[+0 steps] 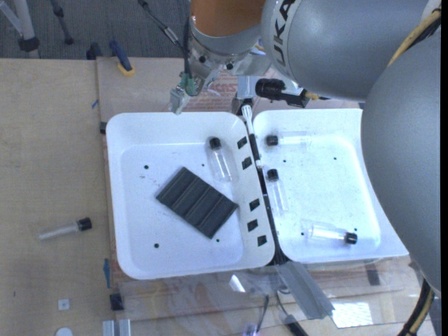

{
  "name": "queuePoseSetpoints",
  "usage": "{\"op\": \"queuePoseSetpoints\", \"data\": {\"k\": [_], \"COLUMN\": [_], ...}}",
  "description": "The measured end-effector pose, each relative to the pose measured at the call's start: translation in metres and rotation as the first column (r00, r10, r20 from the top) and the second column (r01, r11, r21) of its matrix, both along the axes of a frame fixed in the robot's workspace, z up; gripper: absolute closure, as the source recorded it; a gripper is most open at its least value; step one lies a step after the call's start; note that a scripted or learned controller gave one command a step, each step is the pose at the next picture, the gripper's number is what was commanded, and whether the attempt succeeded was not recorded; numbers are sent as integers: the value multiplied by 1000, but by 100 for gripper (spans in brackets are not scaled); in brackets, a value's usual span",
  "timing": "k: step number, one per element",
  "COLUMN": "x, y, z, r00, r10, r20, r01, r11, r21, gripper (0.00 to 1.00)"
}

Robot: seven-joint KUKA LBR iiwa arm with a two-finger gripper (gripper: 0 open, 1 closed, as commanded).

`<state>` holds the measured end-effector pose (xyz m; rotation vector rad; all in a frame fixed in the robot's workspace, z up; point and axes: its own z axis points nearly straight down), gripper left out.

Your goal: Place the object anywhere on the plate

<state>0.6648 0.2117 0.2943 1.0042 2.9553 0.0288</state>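
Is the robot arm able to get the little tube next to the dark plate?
Probably yes. The tube lies alone beside the plate in the left bin, with nothing over it. The gripper hangs just above that bin's far rim.

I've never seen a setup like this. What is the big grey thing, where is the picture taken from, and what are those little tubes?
The big grey shape is a robot arm with an orange band, reaching in from the right. One camera fixed above the bench looks down at a slant. Below sit two shallow white bins: the left bin holds a dark ribbed plate and one clear vial with a black cap. The right bin holds three more vials. Another vial lies outside on the wooden bench. The gripper hangs above the left bin's far edge; I see nothing held in it.
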Motion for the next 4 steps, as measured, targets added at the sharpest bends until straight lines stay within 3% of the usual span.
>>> {"op": "queuePoseSetpoints", "data": {"k": [4], "x": [4], "y": [2], "z": [45], "r00": [1000], "r10": [2], "r20": [26], "r01": [-2], "r11": [1000], "r21": [10], "gripper": [100]}}
